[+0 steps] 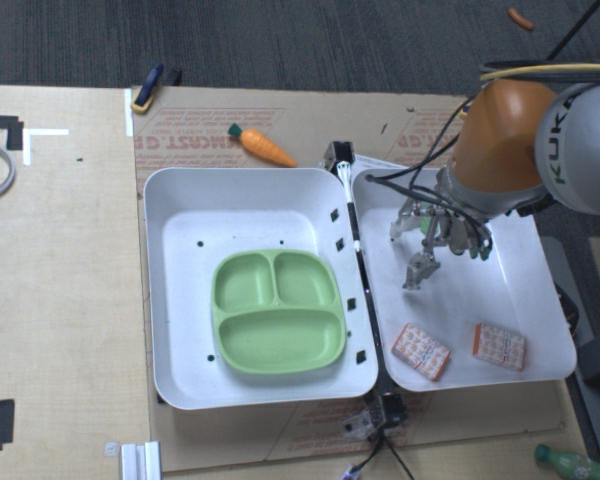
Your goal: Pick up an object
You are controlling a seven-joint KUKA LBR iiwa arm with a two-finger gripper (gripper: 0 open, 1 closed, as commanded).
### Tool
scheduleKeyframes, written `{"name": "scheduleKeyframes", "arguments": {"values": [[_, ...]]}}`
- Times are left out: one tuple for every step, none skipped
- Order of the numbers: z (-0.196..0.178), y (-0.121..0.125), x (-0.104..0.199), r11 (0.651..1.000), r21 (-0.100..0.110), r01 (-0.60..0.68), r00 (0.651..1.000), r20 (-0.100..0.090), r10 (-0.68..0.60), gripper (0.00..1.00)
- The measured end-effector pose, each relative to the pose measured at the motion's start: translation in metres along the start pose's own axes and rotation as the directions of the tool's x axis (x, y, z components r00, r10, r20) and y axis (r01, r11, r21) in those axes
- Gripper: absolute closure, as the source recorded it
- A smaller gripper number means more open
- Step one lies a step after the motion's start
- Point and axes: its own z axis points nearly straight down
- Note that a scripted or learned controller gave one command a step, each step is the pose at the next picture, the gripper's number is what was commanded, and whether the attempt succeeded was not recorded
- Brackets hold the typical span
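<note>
Gripper (420, 268) is hovering over the middle of the right bin (540, 268), with both small packets lying nearer that bin's front edge.

The fingers are pointing down with nothing between them, and whether they are spread or pressed together is too small to tell. The nearer packet (421, 351) is sitting almost straight toward the front edge from the fingertips, tilted, its long axis running slantwise toward the front right corner; the other packet (499, 346) is lying further toward the right edge. The left bin (170, 268) is holding a green divided plate (278, 311), all three compartments bare. A toy carrot (263, 145) is lying outside, behind the left bin's back edge.
</note>
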Motion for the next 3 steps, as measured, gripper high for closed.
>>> {"name": "scheduleKeyframes", "arguments": {"values": [[-0.010, 0.000, -0.001, 1.000, -0.001, -0.003, 1.000, 0.004, 0.003, 1.00], [-0.100, 0.074, 0.008, 1.000, 0.000, 0.022, 1.000, -0.001, -0.022, 1.00], [-0.100, 0.046, 0.095, 0.957, 0.001, -0.291, 0.957, -0.002, 0.291, 1.00]]}}
